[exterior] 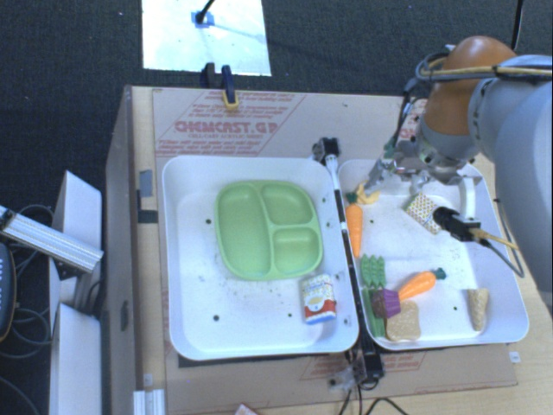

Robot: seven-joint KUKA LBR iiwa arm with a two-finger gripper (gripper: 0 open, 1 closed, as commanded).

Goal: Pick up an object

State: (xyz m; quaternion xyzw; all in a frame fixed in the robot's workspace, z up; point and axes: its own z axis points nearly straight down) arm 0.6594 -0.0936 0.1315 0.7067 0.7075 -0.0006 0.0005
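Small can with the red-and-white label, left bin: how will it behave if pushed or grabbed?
The small cylindrical can with the red-and-white label looks rigid, so it should hold shape. It appears tilted near the white left bin's wall, so probably rolls if nudged. Its glossy round side may slip.

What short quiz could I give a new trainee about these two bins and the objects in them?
1. True or false: the green divided plate lies in the right bin.
2. What stands nearest the front right corner of the left bin? A) small carton B) spoon C) cup
3. How many toy carrots are there?

Key:
1. False; it lies in the left bin.
2. A, the small carton.
3. Two: one carrot by the divider, another carrot nearer the front.
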